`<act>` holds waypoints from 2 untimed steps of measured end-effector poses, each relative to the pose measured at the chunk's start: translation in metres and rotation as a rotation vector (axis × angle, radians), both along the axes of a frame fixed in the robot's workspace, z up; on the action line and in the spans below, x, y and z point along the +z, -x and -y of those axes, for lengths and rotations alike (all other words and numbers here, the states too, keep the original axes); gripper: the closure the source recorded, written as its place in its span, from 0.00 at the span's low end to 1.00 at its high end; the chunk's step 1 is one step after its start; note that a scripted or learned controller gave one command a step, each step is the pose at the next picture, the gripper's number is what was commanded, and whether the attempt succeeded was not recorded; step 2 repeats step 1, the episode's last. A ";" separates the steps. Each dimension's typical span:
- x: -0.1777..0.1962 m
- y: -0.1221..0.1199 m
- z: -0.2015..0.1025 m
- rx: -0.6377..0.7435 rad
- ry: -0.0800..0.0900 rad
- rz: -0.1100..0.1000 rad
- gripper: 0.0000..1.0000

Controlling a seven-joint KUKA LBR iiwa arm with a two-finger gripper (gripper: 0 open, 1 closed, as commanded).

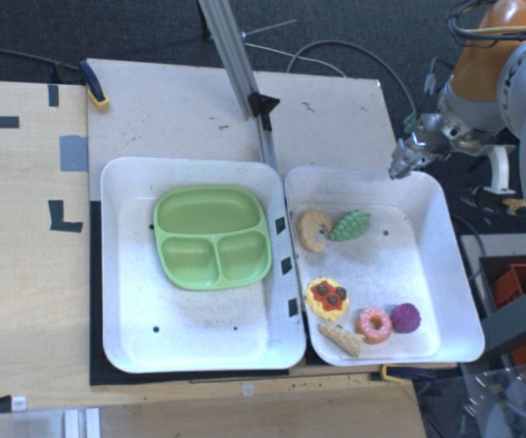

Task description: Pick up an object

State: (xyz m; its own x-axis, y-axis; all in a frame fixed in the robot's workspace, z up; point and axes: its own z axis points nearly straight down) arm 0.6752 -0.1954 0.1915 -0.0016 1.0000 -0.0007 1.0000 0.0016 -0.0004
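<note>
The right bin (pixel 427 235) holds several small toy foods: a tan bagel (pixel 312 230) beside a green leafy piece (pixel 351 224), a small pizza (pixel 327 297), a pink donut (pixel 373 324), a purple ball (pixel 406 318) and a tan wedge (pixel 341 338). My gripper (pixel 403 163) hangs above the far right corner of that bin, apart from all the objects. Nothing shows between its fingers.
The left bin (pixel 126 272) bears a green divided plate (pixel 213 236). A slanted metal pole (pixel 231 44) stands behind the bins. A wooden tabletop (pixel 16 245) lies to the left, and cables trail behind the bench.
</note>
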 end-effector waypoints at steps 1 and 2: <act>0.044 -0.006 0.002 0.000 0.000 0.005 1.00; 0.044 -0.006 0.002 0.000 0.000 0.005 1.00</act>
